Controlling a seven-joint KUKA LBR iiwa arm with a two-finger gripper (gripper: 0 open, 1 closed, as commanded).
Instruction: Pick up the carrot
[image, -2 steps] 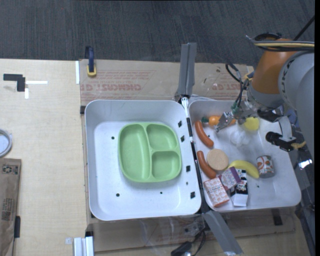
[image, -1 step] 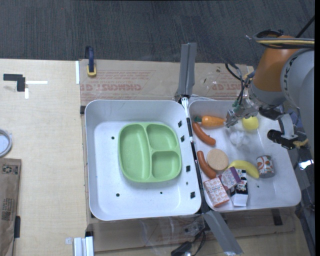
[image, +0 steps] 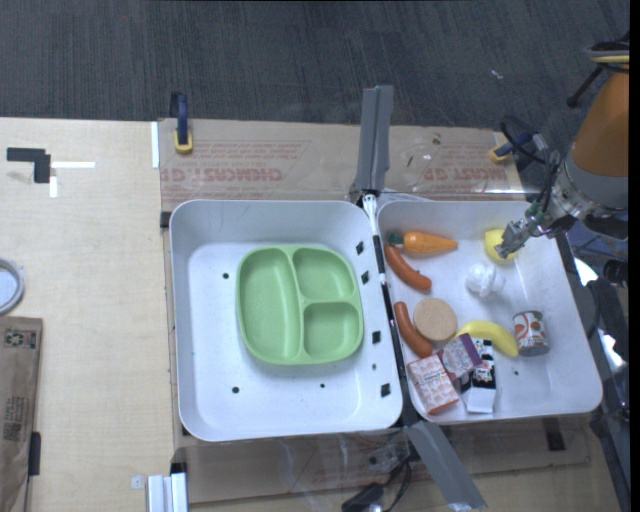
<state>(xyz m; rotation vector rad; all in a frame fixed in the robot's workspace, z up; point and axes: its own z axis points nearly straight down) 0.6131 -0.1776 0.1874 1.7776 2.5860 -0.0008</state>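
Camera view: 2 shallow white bins (image: 190, 300) sit side by side on the surface. An orange carrot with a green tip (image: 427, 241) lies at the right bin's far left. Well right of it, the gripper (image: 512, 243) hangs low beside a yellow object (image: 494, 240); I cannot tell its opening.

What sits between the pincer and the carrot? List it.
In the camera view, bare white bin floor separates the pincer from the carrot; a yellow item lies right beside the pincer.

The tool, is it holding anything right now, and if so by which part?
Cannot be told. The tool sits over the right bin's far corner beside a yellow item; the carrot lies apart from it, untouched.
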